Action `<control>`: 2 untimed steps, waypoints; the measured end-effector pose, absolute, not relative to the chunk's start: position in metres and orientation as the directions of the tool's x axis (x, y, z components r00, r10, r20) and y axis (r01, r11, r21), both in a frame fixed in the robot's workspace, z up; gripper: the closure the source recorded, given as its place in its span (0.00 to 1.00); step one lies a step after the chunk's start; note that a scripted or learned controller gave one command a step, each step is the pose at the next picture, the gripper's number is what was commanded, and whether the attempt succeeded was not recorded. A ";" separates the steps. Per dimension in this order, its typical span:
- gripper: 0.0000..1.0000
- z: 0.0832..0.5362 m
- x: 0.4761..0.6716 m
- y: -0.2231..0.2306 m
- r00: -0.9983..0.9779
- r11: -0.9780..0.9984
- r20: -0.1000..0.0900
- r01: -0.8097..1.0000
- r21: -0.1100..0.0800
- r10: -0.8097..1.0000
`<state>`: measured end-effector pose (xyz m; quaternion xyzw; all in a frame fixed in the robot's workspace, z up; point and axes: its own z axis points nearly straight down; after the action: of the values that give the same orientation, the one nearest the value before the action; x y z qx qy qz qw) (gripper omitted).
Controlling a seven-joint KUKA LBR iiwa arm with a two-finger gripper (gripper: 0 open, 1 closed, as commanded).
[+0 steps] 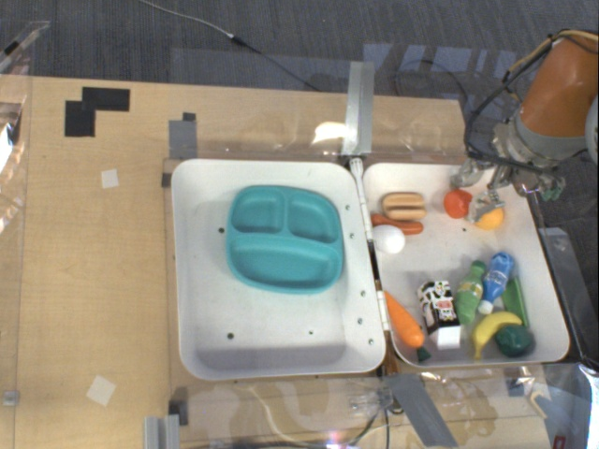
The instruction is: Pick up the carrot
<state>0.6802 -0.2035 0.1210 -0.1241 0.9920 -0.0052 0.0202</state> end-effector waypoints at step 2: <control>0.00 0.119 0.678 -0.204 -0.969 0.969 -0.027 -0.246 -0.011 -0.247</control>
<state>0.6777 -0.2040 0.1191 -0.1243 0.9921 -0.0039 0.0141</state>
